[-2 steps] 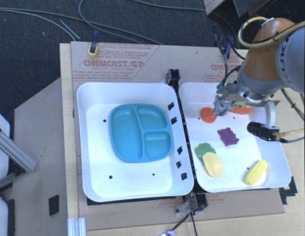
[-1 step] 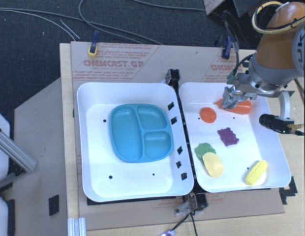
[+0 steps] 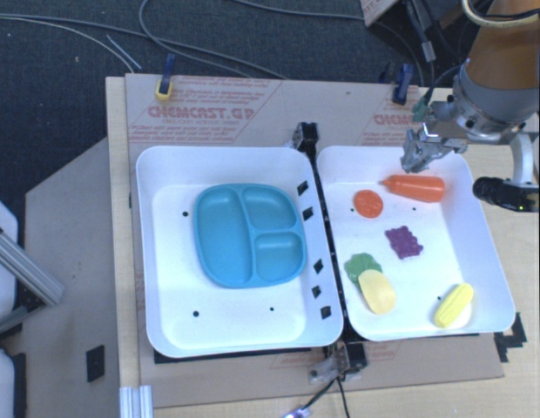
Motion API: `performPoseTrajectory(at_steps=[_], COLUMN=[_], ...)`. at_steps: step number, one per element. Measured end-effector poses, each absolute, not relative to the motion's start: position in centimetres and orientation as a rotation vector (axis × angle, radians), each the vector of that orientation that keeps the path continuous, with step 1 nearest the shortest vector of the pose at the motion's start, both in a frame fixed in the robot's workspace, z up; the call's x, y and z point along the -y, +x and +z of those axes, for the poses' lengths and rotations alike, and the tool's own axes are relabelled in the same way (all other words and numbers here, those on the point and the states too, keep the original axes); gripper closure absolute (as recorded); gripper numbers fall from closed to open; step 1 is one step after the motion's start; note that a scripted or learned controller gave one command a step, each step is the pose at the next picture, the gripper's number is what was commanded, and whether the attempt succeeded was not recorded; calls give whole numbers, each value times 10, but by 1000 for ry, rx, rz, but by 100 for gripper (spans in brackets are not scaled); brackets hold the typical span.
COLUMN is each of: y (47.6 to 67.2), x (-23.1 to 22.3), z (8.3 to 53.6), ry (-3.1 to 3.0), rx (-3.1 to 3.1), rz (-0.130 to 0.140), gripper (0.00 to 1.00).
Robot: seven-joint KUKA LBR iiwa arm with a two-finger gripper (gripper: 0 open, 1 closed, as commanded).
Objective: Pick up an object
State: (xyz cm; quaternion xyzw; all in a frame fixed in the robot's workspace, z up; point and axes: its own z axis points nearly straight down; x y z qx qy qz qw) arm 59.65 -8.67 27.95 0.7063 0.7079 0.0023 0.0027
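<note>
The right bin [image 3: 488, 259] holds an orange carrot [image 3: 415, 187] near its far edge. An orange-red round slice [image 3: 367, 204] lies to the carrot's left. Purple grapes [image 3: 404, 241] sit in the middle, a green piece [image 3: 359, 265] touches a pale yellow piece [image 3: 378, 292] at the front left, and a yellow corn cob [image 3: 454, 306] lies at the front right. My gripper [image 3: 417, 158] hangs just above the carrot's far end, with nothing seen between its fingers.
In the left bin [image 3: 157, 233] lies a blue divided plate [image 3: 250, 234]. A black divider with clips [image 3: 315, 225] runs between the bins. Cardboard [image 3: 218, 111] lies under both bins, and cables cross the dark floor behind.
</note>
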Motion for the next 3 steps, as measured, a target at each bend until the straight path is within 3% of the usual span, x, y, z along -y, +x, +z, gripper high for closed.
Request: performPoseTrajectory(at_steps=[3], y=[633], x=[-74], z=[267], ry=[2215], rx=[-2227], rz=[4], gripper=[100])
